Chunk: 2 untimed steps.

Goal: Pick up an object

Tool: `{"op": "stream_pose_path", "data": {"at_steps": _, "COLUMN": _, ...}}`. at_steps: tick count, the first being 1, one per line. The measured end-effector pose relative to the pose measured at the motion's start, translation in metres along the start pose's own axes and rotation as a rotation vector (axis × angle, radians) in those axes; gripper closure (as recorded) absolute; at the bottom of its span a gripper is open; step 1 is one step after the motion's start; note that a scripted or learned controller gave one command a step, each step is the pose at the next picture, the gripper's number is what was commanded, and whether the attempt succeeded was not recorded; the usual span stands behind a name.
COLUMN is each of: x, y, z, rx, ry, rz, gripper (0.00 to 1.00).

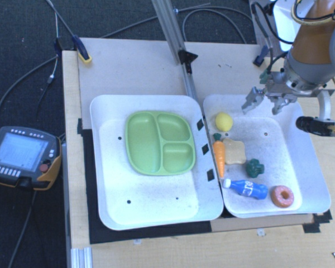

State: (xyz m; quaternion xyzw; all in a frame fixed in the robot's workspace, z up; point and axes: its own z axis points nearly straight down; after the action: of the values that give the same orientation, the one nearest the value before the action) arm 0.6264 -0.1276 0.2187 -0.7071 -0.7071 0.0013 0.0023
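Nearest, in the right bin (318, 177), lie a slick blue bottle (247, 188) and pink donut (282, 196); with my jaws spread empty above its far edge, the gripper (266, 100) should take the light lemon (224, 121) across its middle.

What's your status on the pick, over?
Gripper open, holding nothing, over right bin's far edge. Lemon nearest, untouched. Nothing blocking it.

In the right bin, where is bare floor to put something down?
The right bin is bare along its right side and far end, under the gripper. Its left side is crowded: lemon, carrot, bread, broccoli, bottle.
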Motion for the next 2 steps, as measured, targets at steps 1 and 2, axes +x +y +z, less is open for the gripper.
{"op": "stream_pose_path", "data": {"at_steps": 1, "x": -0.006, "y": -0.005, "z": 0.046, "rx": 0.000, "ry": 0.000, "rz": 0.001, "gripper": 0.00}}
{"op": "stream_pose_path", "data": {"at_steps": 2, "x": 0.001, "y": -0.002, "z": 0.091, "rx": 0.000, "ry": 0.000, "rz": -0.001, "gripper": 0.00}}
